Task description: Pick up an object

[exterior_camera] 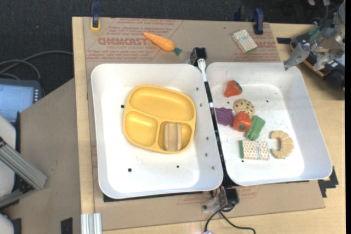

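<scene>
The pickable things lie loose in the right bin (312, 118), gathered in its near-left part. A red strawberry-like piece (233, 88) sits farthest up. Just below it is a speckled cookie (243, 106), and below that a red and orange tomato-like piece (241, 121), touching or nearly touching the cookie. To the left of the tomato piece lies a purple piece (224, 115), close against the bin's left wall. To the right of the tomato piece is a green piece (255, 127), lying at a slant. Below these, a patterned square sandwich (255, 149) lies flat, and just to its right is a tan curved pastry (282, 144).

The left bin (107, 129) holds a yellow divided plate (156, 107), with a pale bread-like piece (172, 136) in its lower right compartment.

Beyond the bins, on the cardboard sheet (126, 41), a toy carrot (159, 41) lies above the left bin, and a small patterned square (244, 40) lies above the right bin.

The gripper (299, 55) hangs off the right bin's upper right corner, over the bench rather than over the bin, well apart from all the toys. It is too small and cluttered to make out, so I cannot tell how its jaws stand; nothing is seen between them.
</scene>
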`<state>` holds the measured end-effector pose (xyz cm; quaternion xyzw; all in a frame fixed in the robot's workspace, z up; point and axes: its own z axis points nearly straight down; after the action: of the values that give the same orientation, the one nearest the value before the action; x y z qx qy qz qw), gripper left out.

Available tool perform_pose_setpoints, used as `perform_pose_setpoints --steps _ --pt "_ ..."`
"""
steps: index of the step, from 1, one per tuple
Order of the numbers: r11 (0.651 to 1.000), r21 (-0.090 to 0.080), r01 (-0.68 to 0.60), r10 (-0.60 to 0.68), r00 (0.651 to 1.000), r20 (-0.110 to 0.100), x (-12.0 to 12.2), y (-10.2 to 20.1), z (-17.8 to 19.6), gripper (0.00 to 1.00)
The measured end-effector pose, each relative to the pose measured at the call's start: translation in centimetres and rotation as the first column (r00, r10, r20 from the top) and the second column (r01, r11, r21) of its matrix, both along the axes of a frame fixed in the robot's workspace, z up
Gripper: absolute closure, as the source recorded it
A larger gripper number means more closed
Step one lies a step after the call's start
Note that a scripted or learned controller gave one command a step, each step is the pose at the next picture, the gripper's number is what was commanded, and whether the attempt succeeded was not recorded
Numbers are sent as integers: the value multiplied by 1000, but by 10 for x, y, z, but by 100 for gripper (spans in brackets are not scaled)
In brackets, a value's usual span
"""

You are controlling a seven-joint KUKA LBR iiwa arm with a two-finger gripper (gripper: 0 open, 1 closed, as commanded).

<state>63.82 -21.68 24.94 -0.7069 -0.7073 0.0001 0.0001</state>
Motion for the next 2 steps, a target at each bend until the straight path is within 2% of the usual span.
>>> perform_pose_setpoints --steps 1,2 --pt "1000 7 -1 1 1000 -15 -67 60 -102 0" --pt "1000 3 -4 4 1000 -3 -57 116 -168 0"
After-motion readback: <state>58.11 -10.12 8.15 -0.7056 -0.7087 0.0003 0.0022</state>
